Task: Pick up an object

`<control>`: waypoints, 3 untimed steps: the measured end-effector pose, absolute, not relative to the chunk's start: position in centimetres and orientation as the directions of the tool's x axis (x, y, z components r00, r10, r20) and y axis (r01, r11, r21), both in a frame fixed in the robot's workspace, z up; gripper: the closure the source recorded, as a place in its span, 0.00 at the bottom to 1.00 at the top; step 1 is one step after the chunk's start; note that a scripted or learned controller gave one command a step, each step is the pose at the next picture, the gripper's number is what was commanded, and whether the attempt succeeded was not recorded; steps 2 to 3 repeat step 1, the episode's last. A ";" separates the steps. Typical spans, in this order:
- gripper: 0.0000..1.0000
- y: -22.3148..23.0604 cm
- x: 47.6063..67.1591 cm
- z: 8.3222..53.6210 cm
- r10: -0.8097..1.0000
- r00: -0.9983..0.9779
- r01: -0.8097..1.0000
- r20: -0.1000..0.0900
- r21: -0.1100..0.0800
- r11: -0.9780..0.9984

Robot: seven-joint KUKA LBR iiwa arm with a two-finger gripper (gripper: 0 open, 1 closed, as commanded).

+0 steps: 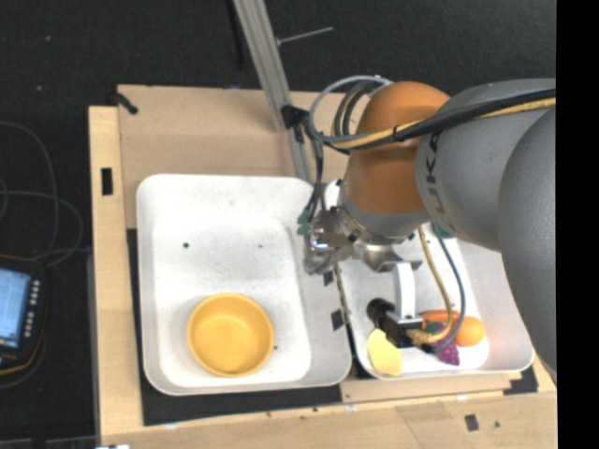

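The arm reaches over the right bin, and its orange-banded wrist covers most of that bin. My gripper points down beneath the wrist, near the wall between the two bins. At the right bin's front lie a pale yellow lemon-like object, a small purple bunch of grapes, an orange round fruit and a thin orange piece. A yellow bowl sits upright in the front of the left bin. Nothing shows between the gripper's parts that I can see.
A slanted metal rail runs from the top down to the back of the bins. Cables loop around the wrist. The wooden bench extends behind the bins. A screen device sits off the bench at far left.
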State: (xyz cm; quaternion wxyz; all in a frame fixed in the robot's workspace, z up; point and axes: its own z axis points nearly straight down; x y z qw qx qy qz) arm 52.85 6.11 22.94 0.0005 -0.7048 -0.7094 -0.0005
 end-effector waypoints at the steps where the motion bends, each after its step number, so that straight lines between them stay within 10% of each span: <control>1: 0.00 5.9 52.9 23.0 1.000 -0.001 1.000 0.001 0.001 0.001; 3: 0.00 5.9 52.9 23.0 1.000 -0.001 1.000 0.001 0.001 0.001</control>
